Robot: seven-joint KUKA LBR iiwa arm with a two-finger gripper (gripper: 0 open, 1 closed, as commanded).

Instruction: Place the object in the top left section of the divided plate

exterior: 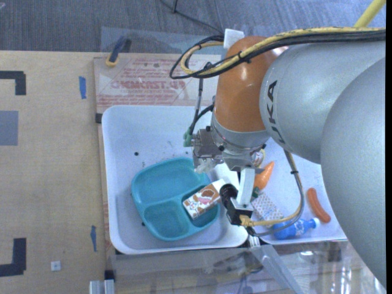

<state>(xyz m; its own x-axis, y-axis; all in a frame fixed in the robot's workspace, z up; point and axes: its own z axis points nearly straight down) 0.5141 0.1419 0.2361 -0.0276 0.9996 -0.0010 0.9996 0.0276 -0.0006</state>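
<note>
A teal divided plate (160, 193) lies in the left white bin (122, 139), towards its front. A small box (201, 202) with a red and white printed face rests tilted on the plate's right side, over the rim there. My gripper (214, 182) hangs under the orange wrist band, right above the plate's right edge and just up and to the right of the box. The wrist hides whether the gripper touches the box.
The right bin holds an orange carrot (264, 175), a patterned packet (267, 207), a blue bottle (293, 228) and a red sausage (318, 206). The big grey arm (331, 103) covers most of that bin. Black cables (196, 63) loop over the bin's back edge.
</note>
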